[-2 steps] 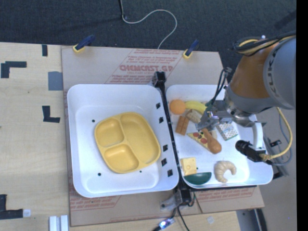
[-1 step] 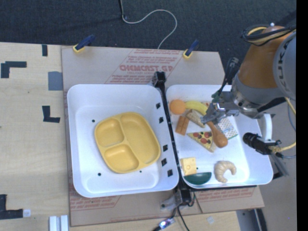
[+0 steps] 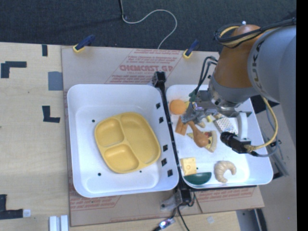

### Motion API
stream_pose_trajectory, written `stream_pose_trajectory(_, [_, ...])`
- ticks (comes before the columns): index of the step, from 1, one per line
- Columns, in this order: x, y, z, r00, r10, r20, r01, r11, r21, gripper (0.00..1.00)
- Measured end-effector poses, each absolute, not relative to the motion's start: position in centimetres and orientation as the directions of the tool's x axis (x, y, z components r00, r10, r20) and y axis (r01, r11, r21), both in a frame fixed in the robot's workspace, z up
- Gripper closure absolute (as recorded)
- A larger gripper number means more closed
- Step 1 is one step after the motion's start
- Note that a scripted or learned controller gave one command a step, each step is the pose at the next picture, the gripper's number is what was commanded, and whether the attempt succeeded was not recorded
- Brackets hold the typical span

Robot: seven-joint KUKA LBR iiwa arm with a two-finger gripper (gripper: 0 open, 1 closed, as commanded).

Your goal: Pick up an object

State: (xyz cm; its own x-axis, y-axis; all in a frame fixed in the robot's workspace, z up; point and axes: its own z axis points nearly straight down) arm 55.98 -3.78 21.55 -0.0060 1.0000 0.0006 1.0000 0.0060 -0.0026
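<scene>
Down in the right bin (image 3: 260,174), the gripper (image 3: 198,110) hangs among the toy food, its dark fingers blurred into the clutter, so I cannot tell how they stand. Just beside it lie a smooth orange ball (image 3: 177,106) and a brown, stick-like piece (image 3: 182,126); near the front are a pizza slice (image 3: 204,139), a holed yellow cheese cube (image 3: 188,166), a dark green curved piece (image 3: 198,178) and a pale, ridged croissant (image 3: 225,170). The left bin (image 3: 77,129) of glossy white plastic holds a matte yellow plate (image 3: 127,141) with three compartments. Both bins sit on brown cardboard (image 3: 139,66) clamped at its far corners, on a pale wooden bench (image 3: 29,129) against dark carpet (image 3: 57,8).
</scene>
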Motion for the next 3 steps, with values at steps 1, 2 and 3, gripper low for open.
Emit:
stream_pose_trajectory(1, [57.4, 0.5, 22.7, -0.007, 1.000, 0.001, 1.000, 0.007, -0.001, 1.00])
stream_pose_trajectory(2, [58.0, 3.9, 23.3, -0.005, 1.000, 0.001, 1.000, 0.005, -0.001, 1.00])
stream_pose_trajectory(3, [58.4, 3.2, 23.3, -0.001, 1.000, 0.000, 1.000, 0.001, -0.002, 1.00])
